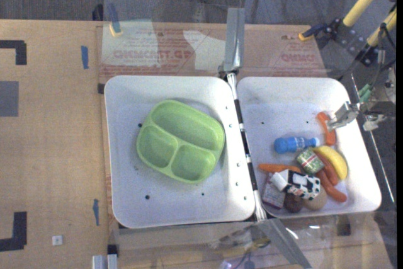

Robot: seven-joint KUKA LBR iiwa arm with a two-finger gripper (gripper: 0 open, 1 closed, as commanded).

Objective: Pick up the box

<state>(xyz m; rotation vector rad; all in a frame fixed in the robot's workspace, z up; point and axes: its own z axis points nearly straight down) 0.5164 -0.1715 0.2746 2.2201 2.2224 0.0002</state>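
**Pincer waits at the right bin's far edge; box lies in the near clutter**

The pincer (345,115) hovers over the right bin (277,97), near its far right rim; whether it is open or closed cannot be told. The box (305,185), black-and-white patterned, lies at the bin's near side, wedged among a banana (334,161), a small can (308,160), a blue bottle (293,145) and a carrot (274,167).

A clean pick likely means descending straight over the box, fingers spanning its narrow sides, clear of the neighbours touching it. The left bin (126,198) carries a green divided tray (180,141).

Red lettering on the cardboard behind the bins is too blurred to read.
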